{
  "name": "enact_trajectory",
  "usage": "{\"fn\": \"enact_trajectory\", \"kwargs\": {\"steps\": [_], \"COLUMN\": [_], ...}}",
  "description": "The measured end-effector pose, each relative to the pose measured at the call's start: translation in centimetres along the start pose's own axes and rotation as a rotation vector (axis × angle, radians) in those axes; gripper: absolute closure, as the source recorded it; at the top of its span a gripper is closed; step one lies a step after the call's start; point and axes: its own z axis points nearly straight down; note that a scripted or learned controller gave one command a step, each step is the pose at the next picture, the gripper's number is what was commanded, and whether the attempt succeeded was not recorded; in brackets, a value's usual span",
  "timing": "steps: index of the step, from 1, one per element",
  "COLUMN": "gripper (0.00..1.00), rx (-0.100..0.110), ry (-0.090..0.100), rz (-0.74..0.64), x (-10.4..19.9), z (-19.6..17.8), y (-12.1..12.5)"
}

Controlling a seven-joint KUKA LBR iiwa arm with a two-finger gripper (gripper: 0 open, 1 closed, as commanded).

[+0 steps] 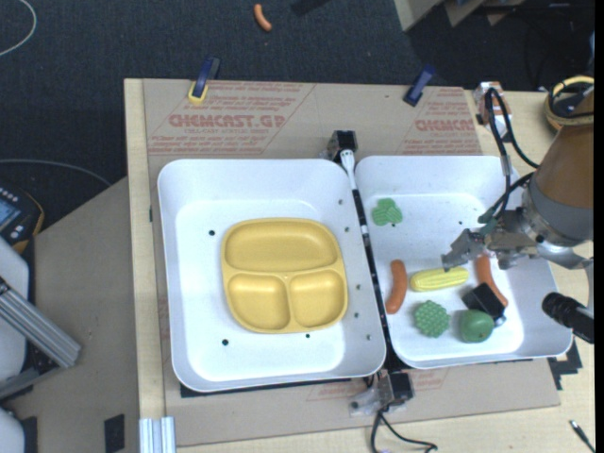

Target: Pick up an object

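The right bin (429,179) holds several toy foods. A yellow corn cob (440,278) lies in the middle, with an orange sausage (396,286) to its left. Along the front lie a green bumpy ball (431,318) and a green round fruit (476,327). A small leafy green piece (386,212) rests toward the back. A second orange sausage (485,272) lies at the right with a small black block (484,300) across its near end. My gripper (475,249) hovers low over the bin's right half, just above the corn's right end and this second sausage. Nothing is seen held.
The left bin (189,206) holds a yellow divided plate (283,274). A black divider rail (359,225) runs between the two bins. Clamps sit on the board's far edge, and an orange piece (262,16) lies on the floor beyond.
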Motion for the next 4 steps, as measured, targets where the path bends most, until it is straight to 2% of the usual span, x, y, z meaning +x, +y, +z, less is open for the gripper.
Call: {"fn": "enact_trajectory", "kwargs": {"steps": [1, 2, 3, 4], "gripper": [0.0, 0.0, 0.0, 0.0], "rx": [-0.013, -0.008, -0.013, -0.009], "ry": [-0.002, 0.0, -0.002, 0.0], "rz": [-0.004, -0.003, -0.004, -0.003], "x": [0.0, -0.9, -0.9, -0.9], "z": [-0.6, 4.9, 9.1, 12.1], "y": [0.3, 0.7, 0.5, 0.5]}}
